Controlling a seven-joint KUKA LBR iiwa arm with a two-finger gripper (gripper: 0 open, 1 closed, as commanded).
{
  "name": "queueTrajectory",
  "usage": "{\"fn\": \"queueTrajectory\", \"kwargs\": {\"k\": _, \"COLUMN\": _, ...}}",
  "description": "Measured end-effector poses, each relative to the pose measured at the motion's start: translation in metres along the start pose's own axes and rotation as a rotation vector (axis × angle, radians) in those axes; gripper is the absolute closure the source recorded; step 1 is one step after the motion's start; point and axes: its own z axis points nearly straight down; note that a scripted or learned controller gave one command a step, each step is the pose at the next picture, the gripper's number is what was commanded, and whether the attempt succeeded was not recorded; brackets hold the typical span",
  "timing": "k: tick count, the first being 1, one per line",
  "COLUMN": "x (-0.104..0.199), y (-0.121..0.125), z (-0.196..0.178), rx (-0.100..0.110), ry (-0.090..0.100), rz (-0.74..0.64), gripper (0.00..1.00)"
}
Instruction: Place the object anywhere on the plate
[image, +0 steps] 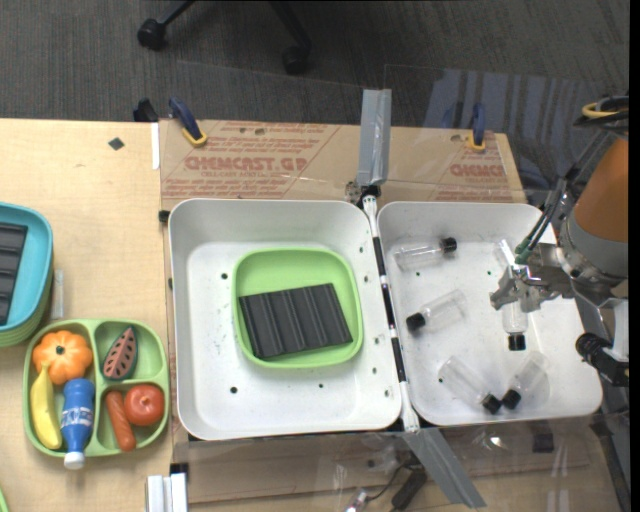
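Camera view took in the wooden table (90, 220) from above. At its left lay a green divided toy-food tray (95, 385), apart from the work. Next came the left white shallow bin (195, 300), and in it the square green plate with a dark ribbed mat (296, 305), set near the middle, probably so a drop from above would land on it almost anywhere. In the right white shallow bin (420, 395) several clear plastic vials with black caps were scattered loose: one near the back (426, 250), one toward the left side (436, 311), and a pair by the front wall (500, 387). The metal two-finger hand (516, 290) hung over that bin's right part, and just under it a further clear vial (516, 325) stood cap downward. The vial seemed to touch the fingertips, yet I could not tell how far the hand was parted or whether it truly gripped. Nothing had yet reached the plate.
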Motion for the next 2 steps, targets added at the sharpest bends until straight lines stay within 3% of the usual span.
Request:
{"fn": "queueTrajectory", "kwargs": {"k": 1, "x": 0.000, "y": 0.000, "z": 0.000, "rx": 0.000, "ry": 0.000, "rz": 0.000, "gripper": 0.00}}
{"fn": "queueTrajectory", "kwargs": {"k": 2, "x": 0.088, "y": -0.031, "z": -0.051, "rx": 0.000, "ry": 0.000, "rz": -0.012, "gripper": 0.00}}
